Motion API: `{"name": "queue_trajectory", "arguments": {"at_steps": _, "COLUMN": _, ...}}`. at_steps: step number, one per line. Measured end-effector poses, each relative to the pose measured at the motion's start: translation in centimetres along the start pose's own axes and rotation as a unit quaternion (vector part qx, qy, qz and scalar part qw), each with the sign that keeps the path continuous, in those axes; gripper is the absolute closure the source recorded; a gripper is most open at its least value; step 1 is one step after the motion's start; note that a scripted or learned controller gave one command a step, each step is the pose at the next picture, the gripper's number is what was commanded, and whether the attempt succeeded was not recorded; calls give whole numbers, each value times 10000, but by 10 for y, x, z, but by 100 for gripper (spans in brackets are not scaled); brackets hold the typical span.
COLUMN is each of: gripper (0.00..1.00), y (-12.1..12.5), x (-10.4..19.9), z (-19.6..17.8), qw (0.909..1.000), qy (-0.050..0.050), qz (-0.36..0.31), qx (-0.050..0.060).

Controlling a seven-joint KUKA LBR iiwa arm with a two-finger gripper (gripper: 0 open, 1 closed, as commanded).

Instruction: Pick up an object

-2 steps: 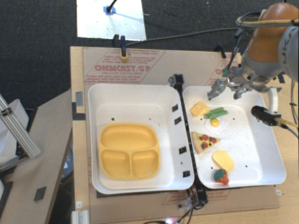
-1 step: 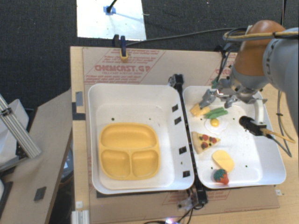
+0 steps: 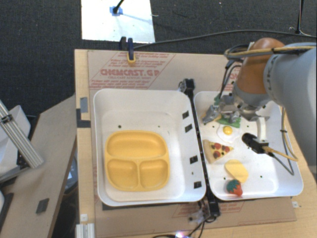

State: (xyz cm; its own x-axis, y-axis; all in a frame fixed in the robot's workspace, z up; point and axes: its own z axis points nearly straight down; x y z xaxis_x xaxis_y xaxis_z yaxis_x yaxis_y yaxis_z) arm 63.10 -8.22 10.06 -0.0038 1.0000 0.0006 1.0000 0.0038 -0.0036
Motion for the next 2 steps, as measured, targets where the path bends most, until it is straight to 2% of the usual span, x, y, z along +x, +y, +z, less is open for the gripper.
{"name": "queue_trajectory", "arguments": {"at_steps": 1, "gripper": 0, "y": 6, "x": 1, "z": 9, "qw": 9999, "qy": -16, "qz": -3, "qx": -114}}
{"name": "queue_trajectory", "arguments": {"at_steps": 2, "gripper": 100, "y": 9, "x": -1, "z": -6, "qw": 9999, "qy": -28, "qz": -1, "qx": -156}}
